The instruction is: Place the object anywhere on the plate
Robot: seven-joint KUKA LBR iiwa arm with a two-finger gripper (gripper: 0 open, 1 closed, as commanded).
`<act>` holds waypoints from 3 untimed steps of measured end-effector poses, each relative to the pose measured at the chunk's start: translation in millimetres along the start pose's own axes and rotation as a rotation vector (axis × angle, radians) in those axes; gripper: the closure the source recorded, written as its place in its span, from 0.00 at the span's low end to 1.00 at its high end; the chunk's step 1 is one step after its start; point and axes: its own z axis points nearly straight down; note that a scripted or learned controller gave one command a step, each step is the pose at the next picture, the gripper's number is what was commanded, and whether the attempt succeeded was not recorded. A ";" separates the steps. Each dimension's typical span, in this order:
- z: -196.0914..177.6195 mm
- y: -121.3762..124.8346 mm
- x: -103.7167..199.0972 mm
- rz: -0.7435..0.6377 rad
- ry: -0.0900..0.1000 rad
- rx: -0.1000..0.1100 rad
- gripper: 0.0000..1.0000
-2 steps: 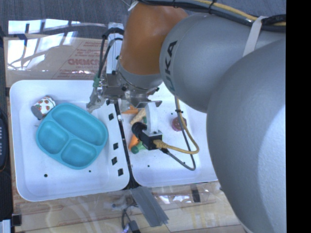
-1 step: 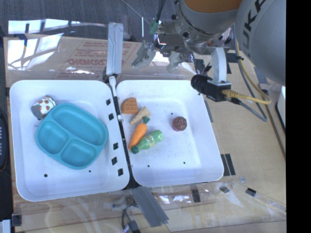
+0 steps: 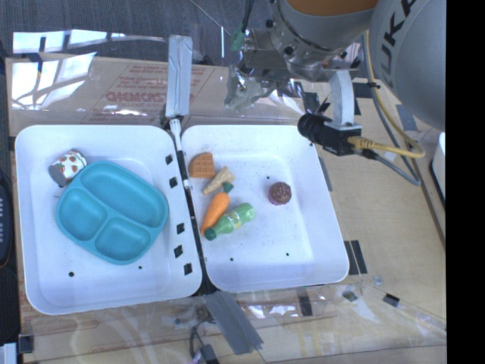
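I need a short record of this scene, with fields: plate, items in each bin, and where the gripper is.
plate: blue divided plate, in left bin, nothing on it
left bin, other item: small red and white toy beside the plate's upper left edge
right bin: brown cookie, cone, carrot, green bottle, dark round ball
gripper: above the right bin's far edge, holding nothing visible

arm (image 3: 356,6) cut off at top edge, pincer (image 3: 244,89) fingers blurred, state unclear
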 end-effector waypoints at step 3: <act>8.8 24.5 96.1 0.014 0.003 -0.014 1.00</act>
